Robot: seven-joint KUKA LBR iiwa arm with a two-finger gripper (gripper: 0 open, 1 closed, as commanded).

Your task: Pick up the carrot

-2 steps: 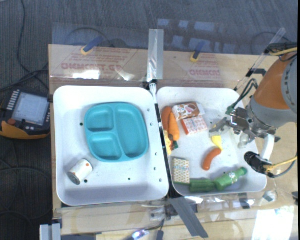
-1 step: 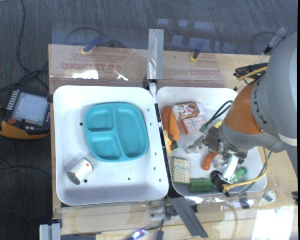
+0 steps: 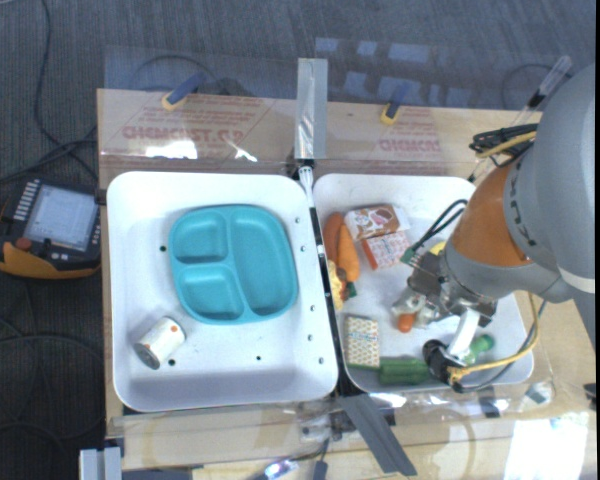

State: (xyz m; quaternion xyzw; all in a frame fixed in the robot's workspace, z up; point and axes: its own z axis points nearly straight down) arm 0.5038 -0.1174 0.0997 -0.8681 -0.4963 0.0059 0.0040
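The gripper (image 3: pixel 427 313) hangs over the right bin (image 3: pixel 500 190), whether apart or together I cannot tell, while the carrot (image 3: pixel 342 251) lies well off to its left, long axis running along the bin's left wall

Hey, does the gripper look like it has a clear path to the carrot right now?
Probably yes. The carrot lies along the left wall of the right bin with nothing on top of it. The gripper hangs to its right in the same bin. The wall and the snack packet beside it may crowd the fingers.
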